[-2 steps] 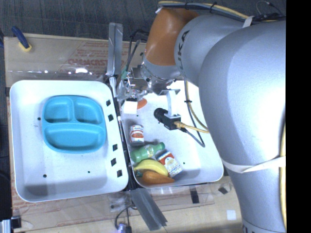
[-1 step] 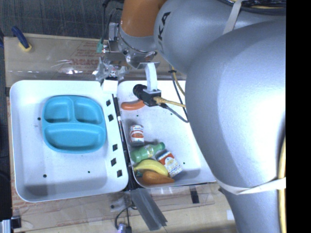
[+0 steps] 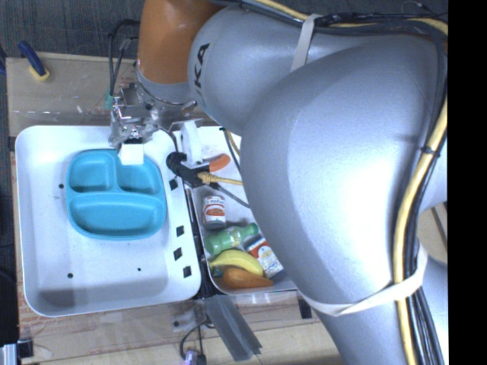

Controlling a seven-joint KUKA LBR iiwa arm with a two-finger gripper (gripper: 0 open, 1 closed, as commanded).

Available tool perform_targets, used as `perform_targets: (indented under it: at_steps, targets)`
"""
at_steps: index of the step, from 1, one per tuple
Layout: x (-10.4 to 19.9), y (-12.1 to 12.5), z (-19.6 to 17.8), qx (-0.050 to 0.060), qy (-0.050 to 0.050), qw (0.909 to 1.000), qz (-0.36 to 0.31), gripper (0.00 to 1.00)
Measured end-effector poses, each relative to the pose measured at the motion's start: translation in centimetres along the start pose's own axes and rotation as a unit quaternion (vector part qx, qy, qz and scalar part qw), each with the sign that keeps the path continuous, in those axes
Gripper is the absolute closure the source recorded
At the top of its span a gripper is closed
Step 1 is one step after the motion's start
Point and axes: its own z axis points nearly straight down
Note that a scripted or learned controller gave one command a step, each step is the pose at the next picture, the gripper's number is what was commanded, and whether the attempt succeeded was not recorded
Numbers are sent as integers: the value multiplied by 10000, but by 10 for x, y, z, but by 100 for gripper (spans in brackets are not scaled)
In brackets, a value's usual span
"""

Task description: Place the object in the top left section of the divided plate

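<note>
You see the grey arm (image 3: pixel 319 150) covering most of the right bin (image 3: pixel 199 268) and reaching over the top edge of the left bin (image 3: pixel 38 226). A blue divided plate (image 3: pixel 116 195) lies in the left bin's upper half. The hand (image 3: pixel 131 139) hangs at the plate's upper right corner, and a small white block (image 3: pixel 132 154) sits right at its tip, over that corner section. You cannot tell whether its fingers are closed on the block. In the right bin lie a green bottle (image 3: pixel 227 239), a banana (image 3: pixel 237 261) and a small jar (image 3: pixel 215 211).
</note>
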Motion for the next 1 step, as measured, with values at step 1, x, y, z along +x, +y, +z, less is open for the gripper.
perform_targets:
  at_steps: [1]
  targets:
    - [62, 17, 49, -8, -6, 10000, 73, 100]
